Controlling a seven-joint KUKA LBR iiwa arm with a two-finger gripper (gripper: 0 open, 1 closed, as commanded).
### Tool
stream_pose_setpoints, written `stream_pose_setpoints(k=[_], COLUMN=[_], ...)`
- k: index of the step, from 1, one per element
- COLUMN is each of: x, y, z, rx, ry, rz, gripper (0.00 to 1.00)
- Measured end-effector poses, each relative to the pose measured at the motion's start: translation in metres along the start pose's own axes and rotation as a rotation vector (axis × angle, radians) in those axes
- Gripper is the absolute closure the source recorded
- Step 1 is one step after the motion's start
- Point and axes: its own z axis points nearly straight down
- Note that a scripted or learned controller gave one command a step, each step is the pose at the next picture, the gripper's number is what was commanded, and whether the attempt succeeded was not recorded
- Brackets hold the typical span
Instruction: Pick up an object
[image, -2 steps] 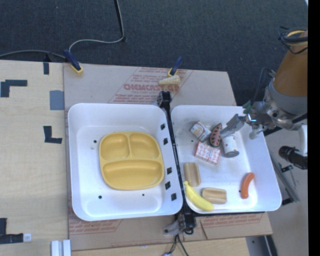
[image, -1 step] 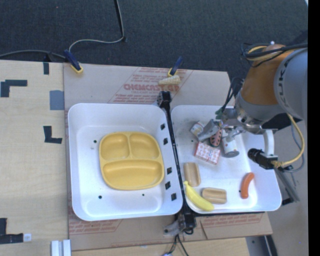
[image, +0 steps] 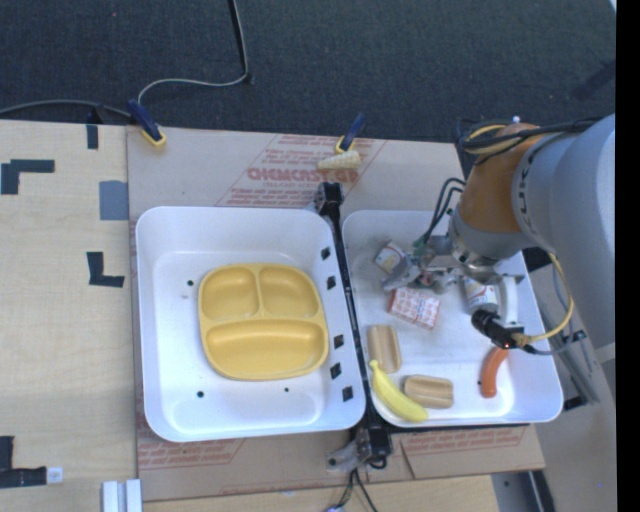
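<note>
Nearest in the right bin (image: 540, 405) lie a banana (image: 396, 396), a bun (image: 428, 390) and a sausage (image: 489, 372). Beyond them, mid-bin, the gripper (image: 437, 268) hovers over a red-and-white packet (image: 414, 307); how it is set, I cannot tell. Crowded neighbours could spoil a grasp.

glossy white plastic bins (image: 160, 300), a matt yellow plastic tray (image: 263, 322), on plain brown cardboard (image: 200, 170).

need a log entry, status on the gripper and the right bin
Gripper low in right bin, over red-and-white packet; nothing seen in its grasp. Banana, two buns, sausage lie loose. Yellow divided plate sits in left bin.
</note>
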Motion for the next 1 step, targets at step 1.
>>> stream_pose_setpoints(k=[1], x=[-0.0006], y=[0.0], z=[-0.0095], rx=[0.0], ry=[-0.001], rz=[0.0], gripper=[1.0])
